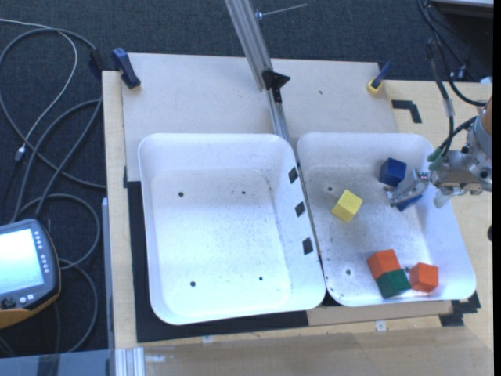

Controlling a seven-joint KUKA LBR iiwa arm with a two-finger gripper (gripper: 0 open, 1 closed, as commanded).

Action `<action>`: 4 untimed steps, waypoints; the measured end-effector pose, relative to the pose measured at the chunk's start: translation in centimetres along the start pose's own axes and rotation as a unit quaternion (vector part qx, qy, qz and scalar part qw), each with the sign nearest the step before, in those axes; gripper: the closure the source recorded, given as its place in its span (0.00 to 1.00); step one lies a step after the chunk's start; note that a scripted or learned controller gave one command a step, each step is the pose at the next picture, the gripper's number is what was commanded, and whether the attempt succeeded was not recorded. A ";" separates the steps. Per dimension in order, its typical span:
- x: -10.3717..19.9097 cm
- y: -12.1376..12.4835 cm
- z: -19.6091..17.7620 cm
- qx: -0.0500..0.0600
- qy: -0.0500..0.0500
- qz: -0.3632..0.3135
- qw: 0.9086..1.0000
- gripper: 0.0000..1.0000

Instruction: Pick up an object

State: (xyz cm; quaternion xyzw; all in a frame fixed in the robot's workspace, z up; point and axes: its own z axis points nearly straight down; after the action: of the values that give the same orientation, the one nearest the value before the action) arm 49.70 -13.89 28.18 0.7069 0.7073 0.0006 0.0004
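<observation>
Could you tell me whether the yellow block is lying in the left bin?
No, the yellow block lies in the right bin, near its left wall.

Camera: one, fixed above the worktop (235, 92).
Facing: down at a slant, the worktop's far edge toward the top of the picture.
Range: far enough to take in both white bins (156, 163), the worktop around them and dark floor (55, 92) at left.
Arm side: enters from the right edge.

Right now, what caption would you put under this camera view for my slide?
The gripper reaches into the right bin beside a blue block, with yellow, orange and green blocks nearby.
</observation>
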 end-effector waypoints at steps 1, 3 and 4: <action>6.4 7.9 2.7 -0.001 0.001 -0.004 1.000 0.00; 5.2 8.5 15.1 0.006 0.001 0.002 1.000 0.00; 5.4 8.5 15.0 -0.001 -0.001 0.000 1.000 0.00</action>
State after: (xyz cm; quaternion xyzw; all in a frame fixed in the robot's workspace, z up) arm 58.25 -8.49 13.16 0.7069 0.7073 0.0012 0.0018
